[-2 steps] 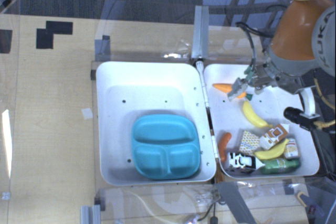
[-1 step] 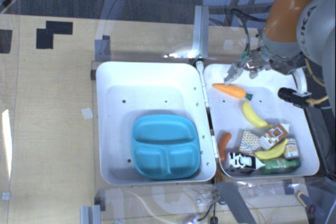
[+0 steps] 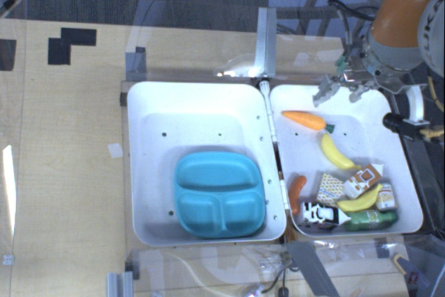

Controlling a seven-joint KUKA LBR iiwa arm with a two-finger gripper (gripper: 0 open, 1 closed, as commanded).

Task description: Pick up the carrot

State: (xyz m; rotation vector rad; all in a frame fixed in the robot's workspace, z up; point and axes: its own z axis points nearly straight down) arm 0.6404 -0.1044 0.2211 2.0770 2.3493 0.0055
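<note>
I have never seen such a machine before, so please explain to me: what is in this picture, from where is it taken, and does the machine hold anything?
The picture comes from one fixed camera above a bench, looking down at a slant. The grey and orange shape at the top right is a robot arm. At its end is a claw with two fingers, which are spread apart and hold nothing.

Two shallow white bins stand side by side. The left bin holds a blue divided tray. The right bin holds the carrot, which the arm should pick up. It lies near the far end, just below the claw and untouched. Nearer the camera lie two bananas, a small sausage and some small packets and a green bottle.
</note>
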